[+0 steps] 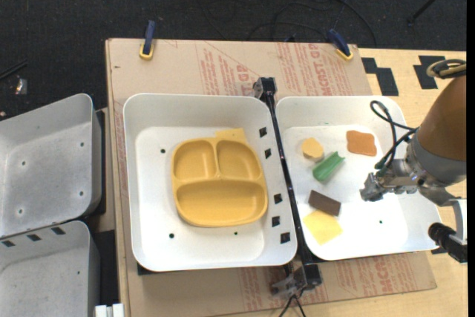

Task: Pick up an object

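Camera view: gripper [371, 189] low over the right bin [386, 245], near the brown block [324, 202].
Grip: cannot tell; nothing seen held.
Hidden: arm cut off at right.

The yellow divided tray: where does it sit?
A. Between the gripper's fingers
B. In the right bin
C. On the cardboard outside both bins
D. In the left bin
D: the tray lies flat inside the left bin, across the divider from the small blocks in the right bin.
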Robot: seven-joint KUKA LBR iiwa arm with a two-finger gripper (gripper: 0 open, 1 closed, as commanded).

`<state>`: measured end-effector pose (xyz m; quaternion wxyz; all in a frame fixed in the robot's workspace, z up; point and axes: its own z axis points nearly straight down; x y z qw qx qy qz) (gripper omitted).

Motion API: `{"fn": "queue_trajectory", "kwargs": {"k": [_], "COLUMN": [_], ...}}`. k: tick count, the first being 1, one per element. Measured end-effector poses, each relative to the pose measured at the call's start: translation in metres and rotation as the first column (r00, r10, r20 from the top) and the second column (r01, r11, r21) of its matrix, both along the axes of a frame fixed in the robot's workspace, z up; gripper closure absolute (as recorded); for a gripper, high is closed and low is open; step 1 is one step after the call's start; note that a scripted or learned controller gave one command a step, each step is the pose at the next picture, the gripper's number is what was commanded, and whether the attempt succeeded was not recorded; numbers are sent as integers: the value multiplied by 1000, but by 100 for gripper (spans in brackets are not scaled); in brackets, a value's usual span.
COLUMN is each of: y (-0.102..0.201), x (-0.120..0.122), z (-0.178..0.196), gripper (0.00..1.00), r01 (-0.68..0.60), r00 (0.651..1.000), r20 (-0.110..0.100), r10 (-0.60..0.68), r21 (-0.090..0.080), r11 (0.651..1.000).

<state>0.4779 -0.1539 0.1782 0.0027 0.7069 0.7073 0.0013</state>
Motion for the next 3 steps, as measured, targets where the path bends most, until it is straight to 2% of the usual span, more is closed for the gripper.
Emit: {"fn": "queue_trajectory", "kwargs": {"k": [2, 3], "y": [-6, 53], "x": [8, 22], "z": [90, 91], "gripper": [100, 100], "r01": [-2, -8], "r00": [1000, 1000], "r20": [0, -4], "r10": [2, 8], "r21": [0, 3], "r11": [1000, 1000]}}
